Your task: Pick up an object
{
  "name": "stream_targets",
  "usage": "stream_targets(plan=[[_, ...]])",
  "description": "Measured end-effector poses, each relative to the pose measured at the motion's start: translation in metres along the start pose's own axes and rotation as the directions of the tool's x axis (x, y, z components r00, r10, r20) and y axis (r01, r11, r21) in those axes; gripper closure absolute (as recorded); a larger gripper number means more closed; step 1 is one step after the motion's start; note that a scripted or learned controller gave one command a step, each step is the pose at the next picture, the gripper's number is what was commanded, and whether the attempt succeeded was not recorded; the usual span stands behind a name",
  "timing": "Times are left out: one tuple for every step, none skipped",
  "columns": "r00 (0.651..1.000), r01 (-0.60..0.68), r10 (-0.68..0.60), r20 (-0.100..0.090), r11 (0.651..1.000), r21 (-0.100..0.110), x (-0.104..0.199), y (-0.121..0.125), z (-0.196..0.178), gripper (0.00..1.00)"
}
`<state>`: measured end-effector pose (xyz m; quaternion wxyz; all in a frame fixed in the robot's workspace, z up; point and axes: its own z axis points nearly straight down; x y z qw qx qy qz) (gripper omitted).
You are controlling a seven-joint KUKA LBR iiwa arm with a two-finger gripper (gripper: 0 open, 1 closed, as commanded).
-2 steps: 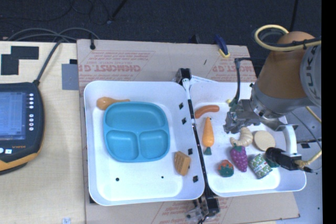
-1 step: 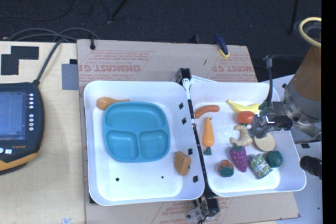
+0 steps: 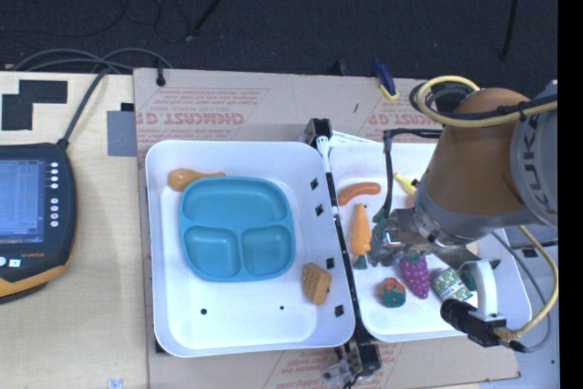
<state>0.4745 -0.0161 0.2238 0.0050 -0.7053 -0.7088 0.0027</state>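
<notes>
Objects at the gripper (image 3: 393, 241), right bin

Toy carrot (image 3: 362, 230) upright, just left of gripper; orange sausage (image 3: 359, 190) above-left; purple grapes (image 3: 414, 274) just below; strawberry (image 3: 392, 291) below; green-white can (image 3: 453, 285) lower right

A single fixed camera is looking down at a slant from above the bench (image 3: 228, 105), taking in both white bins (image 3: 164, 287) from fairly near. The arm (image 3: 478, 164) is entering from the right.
</notes>
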Motion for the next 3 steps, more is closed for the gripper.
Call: stream_targets(plan=[[1.0,0.0,0.0,0.003,1.0,-0.012,0.048,0.094,0.038,1.0],[1.0,0.0,0.0,-0.001,1.0,-0.024,0.081,0.064,-0.118,1.0],[1.0,-0.004,0.004,0.003,1.0,-0.006,0.073,0.003,-0.13,1.0]])
